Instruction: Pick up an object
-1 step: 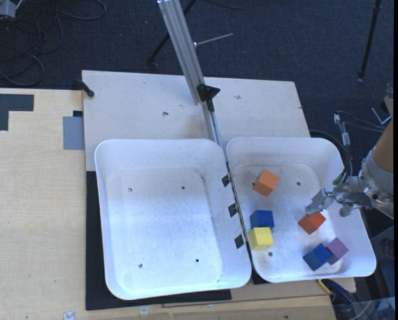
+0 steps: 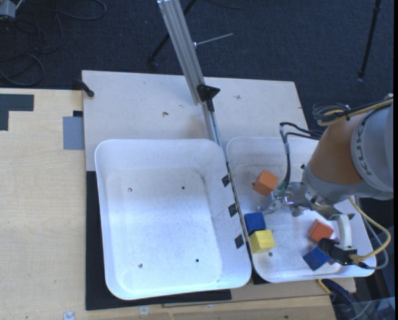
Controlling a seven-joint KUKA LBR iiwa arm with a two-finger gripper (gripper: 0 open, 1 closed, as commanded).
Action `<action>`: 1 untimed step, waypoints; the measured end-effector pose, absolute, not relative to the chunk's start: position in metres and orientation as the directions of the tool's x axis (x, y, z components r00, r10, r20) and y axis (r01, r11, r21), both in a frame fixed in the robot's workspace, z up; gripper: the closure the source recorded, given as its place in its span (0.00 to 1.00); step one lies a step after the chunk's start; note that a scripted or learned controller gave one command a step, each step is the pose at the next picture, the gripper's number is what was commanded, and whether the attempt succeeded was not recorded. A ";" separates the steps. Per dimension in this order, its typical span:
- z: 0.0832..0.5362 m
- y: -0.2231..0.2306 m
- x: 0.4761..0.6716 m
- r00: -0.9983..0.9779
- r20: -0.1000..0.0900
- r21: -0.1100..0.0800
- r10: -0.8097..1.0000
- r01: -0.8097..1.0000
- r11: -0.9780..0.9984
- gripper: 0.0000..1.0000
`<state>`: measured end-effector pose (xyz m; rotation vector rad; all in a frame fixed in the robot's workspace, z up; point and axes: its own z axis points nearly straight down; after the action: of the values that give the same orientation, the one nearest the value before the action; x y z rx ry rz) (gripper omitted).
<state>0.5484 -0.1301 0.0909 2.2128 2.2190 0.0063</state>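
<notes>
In the right bin [image 2: 242,153] lie several blocks: an orange one [image 2: 266,181] near the middle, a blue one [image 2: 255,221] with a yellow one [image 2: 262,240] just in front of it by the left wall, and an orange-red one [image 2: 321,231] and a second blue one [image 2: 315,259] at the front right. My gripper [image 2: 277,202] hangs low over the bin floor just below and right of the orange block. It is open, with nothing between its fingers. The grey wrist and orange band [image 2: 339,155] hide part of the bin's right side.
The left bin [image 2: 119,153] sits beside the right one, and black clips [image 2: 233,209] line the shared wall. A slanted aluminium rail [image 2: 185,49] rises behind the bins. Cables [image 2: 299,131] trail off the arm over the right bin's far corner.
</notes>
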 end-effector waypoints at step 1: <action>0.092 -0.096 0.582 -0.003 0.000 0.002 1.000 1.000 0.003 0.00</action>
<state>0.5820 -0.0962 0.0918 2.2163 2.2238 0.0023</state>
